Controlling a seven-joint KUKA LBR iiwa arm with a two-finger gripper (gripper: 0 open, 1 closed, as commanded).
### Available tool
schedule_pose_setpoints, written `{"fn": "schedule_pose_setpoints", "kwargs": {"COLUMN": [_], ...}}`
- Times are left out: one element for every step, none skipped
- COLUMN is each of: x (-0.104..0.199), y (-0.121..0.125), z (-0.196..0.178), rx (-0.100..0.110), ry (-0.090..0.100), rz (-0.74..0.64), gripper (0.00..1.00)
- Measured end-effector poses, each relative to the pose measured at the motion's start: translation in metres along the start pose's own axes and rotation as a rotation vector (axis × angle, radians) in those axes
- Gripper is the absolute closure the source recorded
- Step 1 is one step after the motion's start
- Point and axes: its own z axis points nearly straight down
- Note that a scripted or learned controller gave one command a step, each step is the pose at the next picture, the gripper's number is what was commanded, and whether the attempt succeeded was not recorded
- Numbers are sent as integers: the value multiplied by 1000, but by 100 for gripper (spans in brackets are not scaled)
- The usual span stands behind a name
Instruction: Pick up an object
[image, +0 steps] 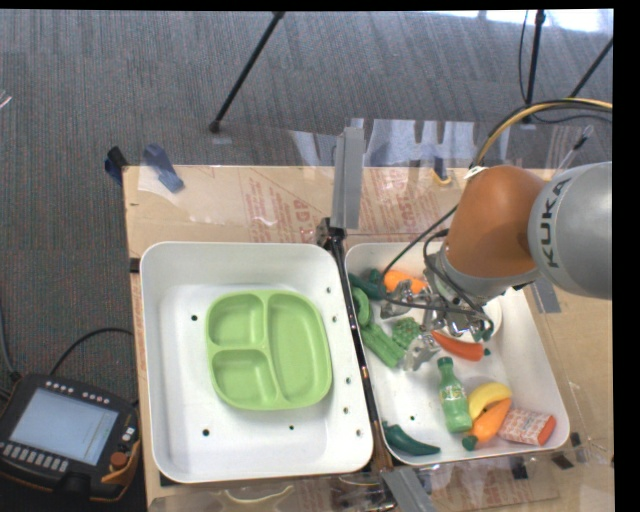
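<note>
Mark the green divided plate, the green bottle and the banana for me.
green divided plate (268, 350), camera view, its middle ridge.
green bottle (454, 400), camera view, its body.
banana (487, 397), camera view, mid-curve.

You see a light green plate (268, 350) in a white bin (170, 290), a green bottle (454, 395), yellow banana (487, 397), orange carrot (489, 422).

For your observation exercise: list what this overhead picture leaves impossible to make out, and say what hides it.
- Gripper fingers, camera view: hidden under the arm's wrist; open or shut unclear.
- Items beneath the wrist in the right bin: covered by the arm.
- Green bottle label: too small to read.
</note>
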Motion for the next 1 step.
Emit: {"fn": "schedule_pose_setpoints", "kwargs": {"x": [7], "y": [4], "z": [0], "rx": [0], "ry": [2], "rz": [102], "gripper": [0]}}
